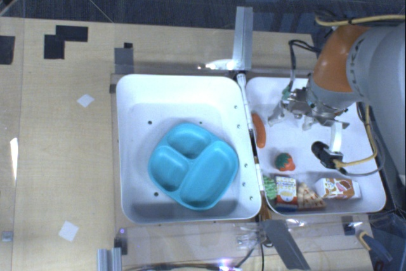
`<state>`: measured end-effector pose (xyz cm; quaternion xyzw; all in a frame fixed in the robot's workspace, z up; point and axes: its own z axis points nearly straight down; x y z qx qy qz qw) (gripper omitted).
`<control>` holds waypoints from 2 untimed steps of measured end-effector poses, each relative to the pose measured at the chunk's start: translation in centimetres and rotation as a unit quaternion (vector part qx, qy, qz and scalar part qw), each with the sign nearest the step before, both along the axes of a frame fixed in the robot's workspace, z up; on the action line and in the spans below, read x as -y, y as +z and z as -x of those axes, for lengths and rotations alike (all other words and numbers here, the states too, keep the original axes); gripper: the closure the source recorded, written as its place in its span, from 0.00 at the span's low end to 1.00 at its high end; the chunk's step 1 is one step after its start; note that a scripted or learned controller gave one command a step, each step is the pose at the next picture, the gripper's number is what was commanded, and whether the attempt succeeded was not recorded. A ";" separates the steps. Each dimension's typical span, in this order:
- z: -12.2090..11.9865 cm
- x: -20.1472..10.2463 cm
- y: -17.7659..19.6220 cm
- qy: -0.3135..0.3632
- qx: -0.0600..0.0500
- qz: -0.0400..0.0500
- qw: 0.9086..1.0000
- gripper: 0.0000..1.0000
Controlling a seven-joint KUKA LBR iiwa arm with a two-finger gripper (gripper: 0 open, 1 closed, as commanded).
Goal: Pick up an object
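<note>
Arm: I see the grey arm (374, 66) reaching in from the right, its orange band over the far part of the right bin (374, 200).
Gripper: the gripper (307, 112) hangs over the far half of that bin, above bare white floor; I cannot tell how it is set, and I see nothing in it.
Candidates: everything loose lies in the right bin. An orange carrot-like piece (258, 129) lies along the left wall; a small round red-and-green toy (285, 162) sits mid-bin; three printed cartons (311, 190) line the near wall.
Left bin: the left bin (127, 155) holds a blue divided plate (193, 165), tilted toward the near side.
Best pick, my judgement: the round toy. It stands apart from the walls and from the cartons, so there is room on both sides.
How it should handle: it looks like light play food, stiff or slightly yielding, smooth enough to squirt out if pinched off-centre. I would close across its widest part, low down.
Carrot piece: slim and light, but tight against the wall, so one side is blocked.
Cartons: light, likely crushable, packed side by side; their flat tops give little to take hold of.
Plate: wide, rigid, slick; only its rim offers a hold.
Surface: tan wood around both bins.
</note>
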<state>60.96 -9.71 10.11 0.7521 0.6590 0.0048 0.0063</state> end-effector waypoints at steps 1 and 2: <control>6.8 -1.5 -1.1 0.123 -0.004 0.000 0.992 0.00; 6.5 -1.5 0.2 0.123 0.001 0.001 0.992 1.00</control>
